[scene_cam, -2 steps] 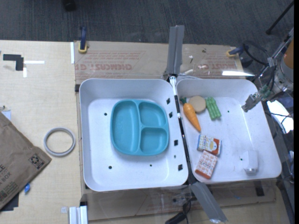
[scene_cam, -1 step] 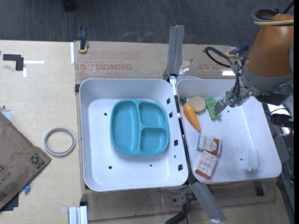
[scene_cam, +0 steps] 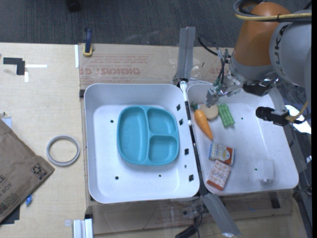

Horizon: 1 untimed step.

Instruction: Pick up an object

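Right white bin (scene_cam: 277, 148): two small printed cartons (scene_cam: 220, 165) near its front-left corner; beyond them an orange plastic carrot (scene_cam: 203, 124), a tan round piece (scene_cam: 212, 112) and a green ridged block (scene_cam: 226, 115). Gripper (scene_cam: 214, 97) poised over the far-left corner; finger opening cannot be told.

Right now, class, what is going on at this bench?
A grey and orange robot arm reaches in from the right, with its gripper low over the far corner of the right bin. It is just above a round beige piece, beside a carrot and a green item. Two small cartons lie nearer. The left bin holds a blue divided plate. Nothing visibly lifted yet.
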Each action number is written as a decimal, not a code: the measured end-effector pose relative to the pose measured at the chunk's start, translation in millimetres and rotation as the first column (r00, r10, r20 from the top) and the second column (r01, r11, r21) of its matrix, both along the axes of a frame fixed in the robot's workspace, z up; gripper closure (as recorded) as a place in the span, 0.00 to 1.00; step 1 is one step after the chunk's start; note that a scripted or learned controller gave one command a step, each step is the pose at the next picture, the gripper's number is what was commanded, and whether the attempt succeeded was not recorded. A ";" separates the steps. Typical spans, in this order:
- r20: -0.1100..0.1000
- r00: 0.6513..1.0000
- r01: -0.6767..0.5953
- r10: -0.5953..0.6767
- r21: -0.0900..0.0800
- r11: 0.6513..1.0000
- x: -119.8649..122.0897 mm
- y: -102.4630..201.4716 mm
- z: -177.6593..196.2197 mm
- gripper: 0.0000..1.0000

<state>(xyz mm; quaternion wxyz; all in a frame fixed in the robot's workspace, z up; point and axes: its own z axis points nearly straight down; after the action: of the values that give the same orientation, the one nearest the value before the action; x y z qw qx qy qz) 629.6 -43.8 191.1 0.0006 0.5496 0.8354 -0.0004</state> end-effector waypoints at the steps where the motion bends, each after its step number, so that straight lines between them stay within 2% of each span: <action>1: 0.000 0.992 -0.123 0.123 0.000 0.992 -19.5 -45.2 21.0 1.00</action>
<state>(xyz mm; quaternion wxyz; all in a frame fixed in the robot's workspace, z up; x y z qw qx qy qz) 610.1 -89.0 212.1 0.0007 0.4970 0.8677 -0.0005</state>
